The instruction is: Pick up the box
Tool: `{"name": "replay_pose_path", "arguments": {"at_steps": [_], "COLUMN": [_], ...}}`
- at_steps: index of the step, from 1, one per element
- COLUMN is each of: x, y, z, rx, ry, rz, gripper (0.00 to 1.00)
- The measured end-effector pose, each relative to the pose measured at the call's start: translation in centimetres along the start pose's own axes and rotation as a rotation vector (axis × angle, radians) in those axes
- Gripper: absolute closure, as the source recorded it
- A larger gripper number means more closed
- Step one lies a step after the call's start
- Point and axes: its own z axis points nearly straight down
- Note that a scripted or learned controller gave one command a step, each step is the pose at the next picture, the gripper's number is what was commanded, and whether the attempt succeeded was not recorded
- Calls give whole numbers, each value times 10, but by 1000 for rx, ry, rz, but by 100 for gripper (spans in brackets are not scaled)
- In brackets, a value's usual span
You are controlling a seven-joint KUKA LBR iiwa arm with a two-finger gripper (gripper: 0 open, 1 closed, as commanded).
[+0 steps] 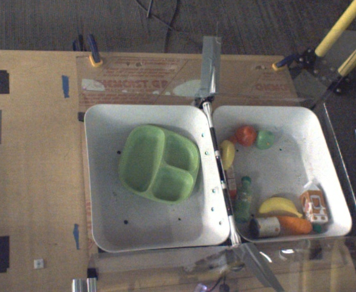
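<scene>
In the near right corner of the right bin (327,140) lies the box (313,205), a small carton with orange and white print. It lies flat on the white floor, close to the right wall of the bin. How the claw stands, open or closed, and where the box lies relative to it, I cannot tell. Just in front of the box, toward the near wall, lies an orange carrot (295,225), and its thick end almost touches the box's lower corner. A small dark green thing (319,228) sits beside the carrot's tip; what it is I cannot tell. To the left of the box lies a yellow banana (279,206), curved, near the box but apart from it. Below the banana a can (264,227) lies on its side and touches the carrot. Further left a green bottle (243,198) lies along the wall between the two bins. At the far side of this bin, well apart from the box, are a red round fruit (245,135), a green round fruit (264,140) just beside it, and a yellow fruit (228,154) against the dividing wall. The left bin (105,227) holds a green divided plate (160,163), a little tilted. Both bins rest on a brown bench (32,163).
</scene>
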Motion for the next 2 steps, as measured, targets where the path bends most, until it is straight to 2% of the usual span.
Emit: {"name": "replay_pose_path", "arguments": {"at_steps": [1,2], "x": [0,0], "y": [0,1], "z": [0,-11], "rx": [0,-4], "ry": [0,-2], "rz": [0,-1], "gripper": [0,100]}}
